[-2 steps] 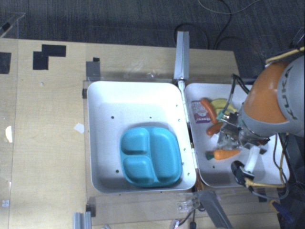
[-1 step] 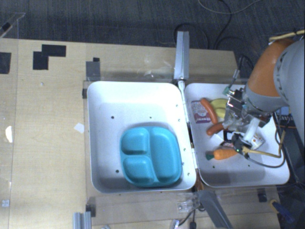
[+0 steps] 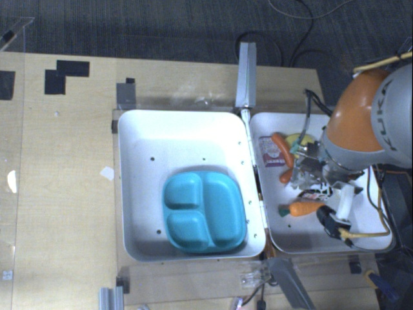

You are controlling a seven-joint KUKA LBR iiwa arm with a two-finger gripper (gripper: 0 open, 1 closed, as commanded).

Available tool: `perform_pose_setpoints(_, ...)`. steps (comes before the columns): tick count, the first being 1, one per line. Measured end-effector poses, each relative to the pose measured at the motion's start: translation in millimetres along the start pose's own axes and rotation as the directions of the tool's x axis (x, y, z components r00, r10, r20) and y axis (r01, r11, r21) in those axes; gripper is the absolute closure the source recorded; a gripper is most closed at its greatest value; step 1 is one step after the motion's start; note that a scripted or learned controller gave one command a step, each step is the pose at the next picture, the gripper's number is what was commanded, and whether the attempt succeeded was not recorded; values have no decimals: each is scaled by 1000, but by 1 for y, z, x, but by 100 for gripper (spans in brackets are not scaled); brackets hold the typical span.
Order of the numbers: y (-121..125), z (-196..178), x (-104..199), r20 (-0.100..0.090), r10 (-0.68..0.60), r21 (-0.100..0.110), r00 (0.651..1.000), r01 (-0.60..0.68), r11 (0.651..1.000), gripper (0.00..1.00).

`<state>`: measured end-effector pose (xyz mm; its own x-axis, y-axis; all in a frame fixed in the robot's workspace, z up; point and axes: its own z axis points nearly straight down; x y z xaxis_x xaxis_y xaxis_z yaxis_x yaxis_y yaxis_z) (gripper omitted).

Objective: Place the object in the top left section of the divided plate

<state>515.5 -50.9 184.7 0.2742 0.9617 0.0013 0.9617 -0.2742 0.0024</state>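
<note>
1. Closest to the lens is the arm [image 3: 371, 118], big grey body with the orange band, taking up the right side of the frame and leaning over the right bin [image 3: 381, 234].
2. Its end effector [image 3: 313, 173] sits low in the middle of that bin, but it's a dark tangle of metal from this angle, so I can't tell how it's set.
3. Toy carrot [image 3: 302, 208] lies flat on the bin floor just below the end effector, green end pointing left. Looks like it's lying free.
4. Another orange piece [image 3: 282, 150] lies at a slant in the upper left part of the same bin, with a small printed card [image 3: 269, 151] beside it and something yellow-green [image 3: 298, 139] just to its right.
5. Blue divided plate [image 3: 204, 210] is in the left bin [image 3: 139, 141], lower middle of the frame, well apart from the carrot.
6. Both bins rest on the light wood tabletop [image 3: 58, 173].
</note>
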Motion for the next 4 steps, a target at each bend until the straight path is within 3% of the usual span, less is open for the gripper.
perform_pose_setpoints(1, -31, -37, 56, 0, -132, -2, 991, 132, 991, 100)
perform_pose_setpoints(2, -31, -37, 56, 0, -131, -2, 991, 131, 991, 0)
perform_pose_setpoints(3, -31, -37, 56, 0, -131, -2, 991, 131, 991, 0)
perform_pose_setpoints(4, -64, 1, 121, 0, -246, 2, 969, 246, 969, 0)
